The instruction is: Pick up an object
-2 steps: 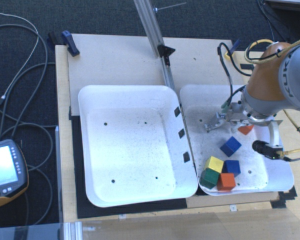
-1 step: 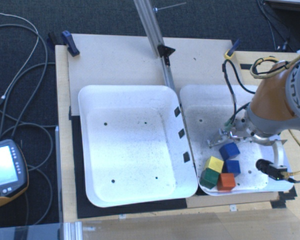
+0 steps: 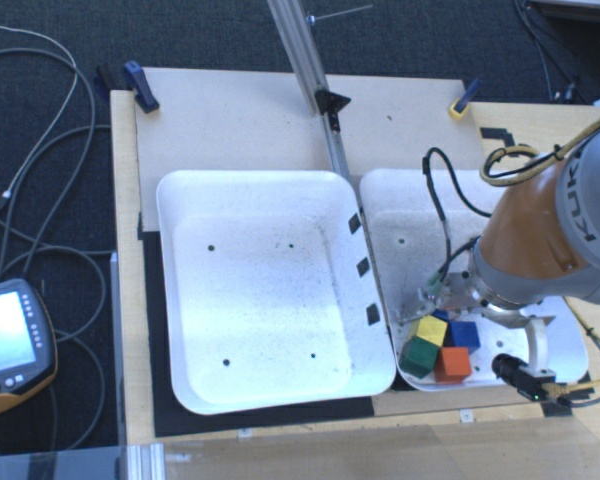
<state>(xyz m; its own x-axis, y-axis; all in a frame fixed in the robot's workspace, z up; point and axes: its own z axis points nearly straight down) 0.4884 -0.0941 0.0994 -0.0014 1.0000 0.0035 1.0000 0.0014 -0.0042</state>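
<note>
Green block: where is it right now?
The green block lies in the right bin, at its near left corner, touching the yellow block and the orange block.

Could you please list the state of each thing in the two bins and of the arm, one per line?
Left bin: lying flat on the bench, speckled floor.
Right bin: holds four blocks in its near corner.
Yellow block: resting against the blue one.
Blue block: partly covered by the arm.
Green block: lying beside the orange one.
Orange block: lying on the bin floor.
Arm: lowered over the blocks, jaws hidden.
</note>
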